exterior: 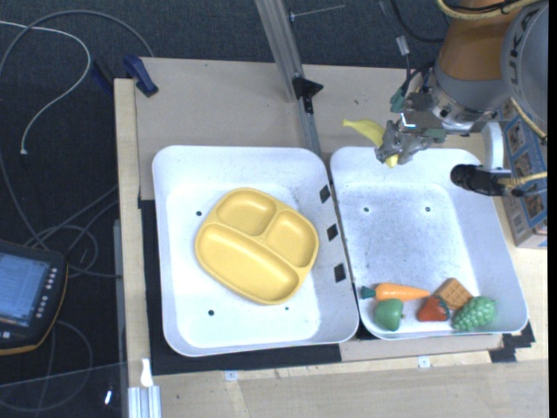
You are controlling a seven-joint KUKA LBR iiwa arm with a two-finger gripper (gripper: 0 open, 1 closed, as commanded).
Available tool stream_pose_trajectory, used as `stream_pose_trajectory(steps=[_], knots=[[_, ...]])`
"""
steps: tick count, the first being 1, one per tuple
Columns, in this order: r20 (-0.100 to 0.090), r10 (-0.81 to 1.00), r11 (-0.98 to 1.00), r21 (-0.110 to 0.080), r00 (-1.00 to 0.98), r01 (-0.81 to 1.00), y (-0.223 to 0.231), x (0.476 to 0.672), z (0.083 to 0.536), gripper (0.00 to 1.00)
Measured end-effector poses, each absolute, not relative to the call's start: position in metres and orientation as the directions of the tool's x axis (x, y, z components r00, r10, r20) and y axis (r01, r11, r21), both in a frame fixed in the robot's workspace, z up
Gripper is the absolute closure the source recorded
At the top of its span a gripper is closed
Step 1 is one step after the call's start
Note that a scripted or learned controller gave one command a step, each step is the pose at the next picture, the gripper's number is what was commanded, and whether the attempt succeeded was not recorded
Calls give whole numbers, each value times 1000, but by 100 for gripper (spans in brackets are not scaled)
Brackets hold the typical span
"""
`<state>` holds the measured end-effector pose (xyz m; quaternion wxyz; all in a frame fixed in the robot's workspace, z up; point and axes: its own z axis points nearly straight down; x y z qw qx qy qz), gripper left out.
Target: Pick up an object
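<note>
My gripper (402, 143) hangs over the back edge of the right bin (418, 233), fingers pointing down. A banana (365, 130) shows at its tip: most of it sticks out left, past the bin rim, w/ a bit of yellow below the fingers too. It looks clamped between them, but the fingers are dark and small, so I can't be sure. In the right bin's front edge lie a carrot (402, 292), a green pepper (388, 313), sth red (432, 310), a cracker (452, 293) and broccoli (474, 313), close together. The left bin (178, 233) holds a yellow tray (257, 245) w/ three compartments.
</note>
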<state>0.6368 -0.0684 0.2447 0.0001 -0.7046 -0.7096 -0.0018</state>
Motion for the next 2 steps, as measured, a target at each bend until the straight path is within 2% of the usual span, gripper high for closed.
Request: stream_pose_trajectory(steps=[1, 2], knots=[[3, 1000, 7, -3, -7, 1000, -17, 639, 233, 100], [2, 1000, 6, 0, -6, 1000, 36, 647, 225, 100]])
